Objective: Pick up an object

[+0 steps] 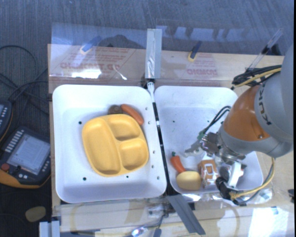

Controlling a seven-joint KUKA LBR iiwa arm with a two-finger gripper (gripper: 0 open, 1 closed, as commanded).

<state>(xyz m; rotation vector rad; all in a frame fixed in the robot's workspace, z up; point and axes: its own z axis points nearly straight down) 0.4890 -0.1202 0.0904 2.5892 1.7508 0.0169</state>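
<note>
In the right bin (197, 107) my gripper (211, 168) hangs low over the front corner, right at a small orange and white packet (207, 173). The wrist hides much of the packet, so whether it is gripped is unclear. A pale yellow, potato-like lump (188, 180) lies just left of the packet. An orange carrot piece (177, 163) rests above that lump. In the left bin (69, 107) sits a yellow divided plate (115, 144), with an orange-red sausage (131, 113) and a small brown item (115, 109) at its far edge.
The grey arm with its orange band (244, 120) covers the right side of the right bin. Cables (246, 189) loop by the front right corner. A central wall (158, 132) separates the bins. A pendant controller (19, 157) lies on the floor at left.
</note>
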